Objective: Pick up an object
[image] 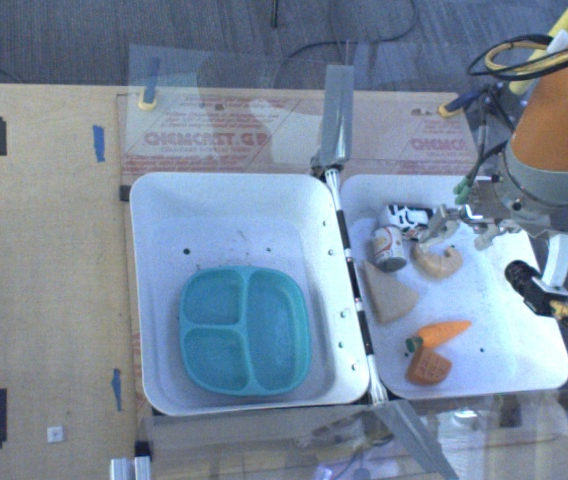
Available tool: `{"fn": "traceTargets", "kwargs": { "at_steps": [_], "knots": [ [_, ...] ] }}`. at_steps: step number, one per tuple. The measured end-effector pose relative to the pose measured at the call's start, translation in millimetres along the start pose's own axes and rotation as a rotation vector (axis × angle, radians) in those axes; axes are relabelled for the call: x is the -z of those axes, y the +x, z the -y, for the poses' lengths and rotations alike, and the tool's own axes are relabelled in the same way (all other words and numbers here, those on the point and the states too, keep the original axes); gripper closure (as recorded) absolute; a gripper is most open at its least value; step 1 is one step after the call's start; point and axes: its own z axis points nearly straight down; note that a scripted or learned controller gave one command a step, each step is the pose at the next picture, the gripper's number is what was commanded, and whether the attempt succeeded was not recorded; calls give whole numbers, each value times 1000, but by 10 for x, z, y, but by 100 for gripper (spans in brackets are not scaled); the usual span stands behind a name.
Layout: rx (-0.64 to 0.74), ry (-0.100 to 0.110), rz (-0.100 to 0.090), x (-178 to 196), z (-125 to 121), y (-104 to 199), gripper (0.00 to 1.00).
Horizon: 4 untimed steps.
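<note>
My gripper (462, 230) hangs over the back of the right bin (524, 368), below the arm's orange band (554, 108). Its fingers are spread open and I see nothing between them. Just in front of the left fingertip (438, 228) lies a beige bread-like piece (436, 260). A small can (387, 249) lies on its side to the left, with a black-and-white object (407, 214) behind it. Nearer the front are a tan wedge (388, 294), an orange carrot (440, 334) and a round orange waffle-like piece (428, 368).
The left bin (164, 218) holds a teal divided plate (245, 330). A metal divider (336, 128) runs between the bins at the back. Cables (524, 56) loop by the arm at top right. A black part of the arm (530, 286) overhangs the right bin's right side.
</note>
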Motion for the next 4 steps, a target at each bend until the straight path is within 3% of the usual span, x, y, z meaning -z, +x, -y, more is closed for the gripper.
{"fn": "traceTargets", "kwargs": {
  "at_steps": [1, 2, 3, 4],
  "knots": [
    [153, -31, 7, -902, -441, -52, 0],
    [162, -2, 1, -1166, -531, -122, 0],
    [158, -3, 1, -1086, -535, -144, 100],
    [158, -3, 1, -1087, -534, -144, 0]
  ]
}}
